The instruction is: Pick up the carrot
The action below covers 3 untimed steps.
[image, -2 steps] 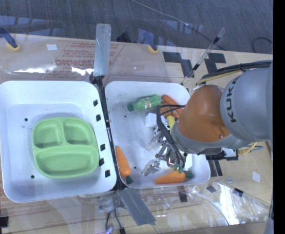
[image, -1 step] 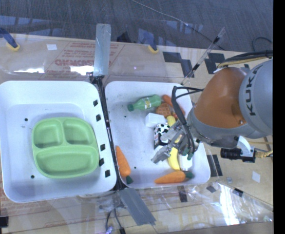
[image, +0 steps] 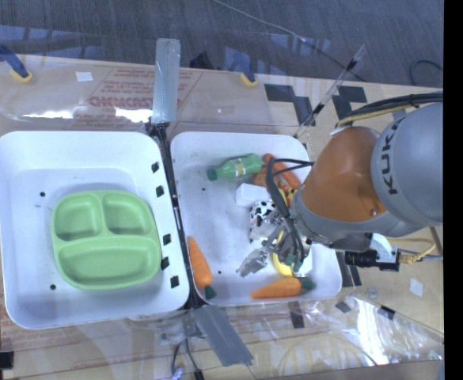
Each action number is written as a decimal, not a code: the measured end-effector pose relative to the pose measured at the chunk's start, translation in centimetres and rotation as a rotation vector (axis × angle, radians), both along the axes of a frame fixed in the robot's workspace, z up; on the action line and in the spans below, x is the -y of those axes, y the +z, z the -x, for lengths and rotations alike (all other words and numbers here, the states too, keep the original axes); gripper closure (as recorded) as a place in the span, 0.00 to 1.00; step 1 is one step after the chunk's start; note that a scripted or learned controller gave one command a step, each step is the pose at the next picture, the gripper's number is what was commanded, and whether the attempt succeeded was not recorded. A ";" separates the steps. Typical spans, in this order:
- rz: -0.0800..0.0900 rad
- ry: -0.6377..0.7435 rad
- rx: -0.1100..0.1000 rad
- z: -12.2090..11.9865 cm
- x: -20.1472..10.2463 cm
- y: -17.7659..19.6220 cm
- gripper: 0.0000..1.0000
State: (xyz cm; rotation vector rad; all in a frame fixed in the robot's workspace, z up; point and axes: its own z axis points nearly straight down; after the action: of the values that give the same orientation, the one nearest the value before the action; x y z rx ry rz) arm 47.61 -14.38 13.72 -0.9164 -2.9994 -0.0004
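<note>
The arm (image: pixel 373 180) reaches into the right bin (image: pixel 185 212) from the right side, and its jaws (image: pixel 267 252) hang low over the lower middle of that bin; the metal fingers (image: pixel 251 266) are seen pointing down and to the left, but whether they are released or clenched cannot be told, because the wrist and cables cover most of them; nothing is seen between them.

There are two carrots in this bin, so the task's thing has two candidates; the carrot (image: pixel 279 289) nearer to the jaws lies just below and a little to the right of them, along the bottom wall of the bin, with its long axis almost level, the green end to the right; the second carrot (image: pixel 199 264) lies to the left of the jaws, against the left wall, with its long axis nearly upright and slightly tilted, the thin end at the top.

A yellow object (image: pixel 282 264), perhaps a banana, lies between the jaws and the nearer carrot, nearly touching both; a black-and-white toy (image: pixel 262 211) is just above the jaws; a green bottle (image: pixel 237 167) is well above them; the green plate (image: pixel 104 239) in the left bin (image: pixel 9 212) is far to the left.

The coming move seems to turn on this: the nearer carrot lies across, so the fingers should close over its short width, from above and below.
</note>
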 end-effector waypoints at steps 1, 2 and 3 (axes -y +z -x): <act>0.003 -0.290 0.005 -4.0 0.0 0.2 0.00; 0.003 -0.487 0.001 -0.3 4.9 1.1 0.00; 0.002 -0.732 -0.002 0.0 -3.5 0.1 0.00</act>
State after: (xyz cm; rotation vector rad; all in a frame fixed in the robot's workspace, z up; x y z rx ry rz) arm 47.65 -10.84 13.83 -1.9282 -2.4722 -0.0001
